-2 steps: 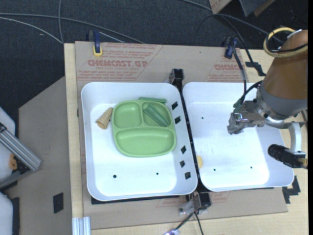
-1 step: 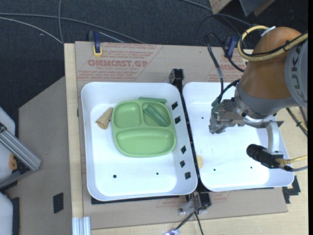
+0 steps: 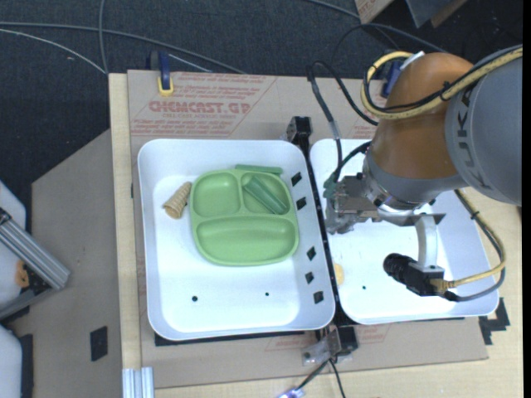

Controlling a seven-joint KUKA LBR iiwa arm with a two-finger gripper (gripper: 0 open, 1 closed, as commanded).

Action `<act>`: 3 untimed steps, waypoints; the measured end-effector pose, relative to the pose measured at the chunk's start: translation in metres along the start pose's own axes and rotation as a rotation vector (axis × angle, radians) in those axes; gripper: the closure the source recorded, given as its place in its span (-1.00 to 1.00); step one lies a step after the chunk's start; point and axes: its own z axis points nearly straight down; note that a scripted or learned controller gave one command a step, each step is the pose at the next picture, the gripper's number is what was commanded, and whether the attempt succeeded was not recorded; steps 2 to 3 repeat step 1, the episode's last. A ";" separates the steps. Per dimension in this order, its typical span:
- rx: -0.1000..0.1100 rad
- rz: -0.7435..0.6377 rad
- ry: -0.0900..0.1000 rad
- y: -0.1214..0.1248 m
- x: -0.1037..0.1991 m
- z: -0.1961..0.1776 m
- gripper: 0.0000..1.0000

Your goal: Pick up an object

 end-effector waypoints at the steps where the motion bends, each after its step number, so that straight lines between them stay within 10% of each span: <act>1: 0.002 0.002 -0.001 0.005 0.057 0.018 1.00; 3: 0.002 0.002 -0.001 0.005 0.057 0.018 1.00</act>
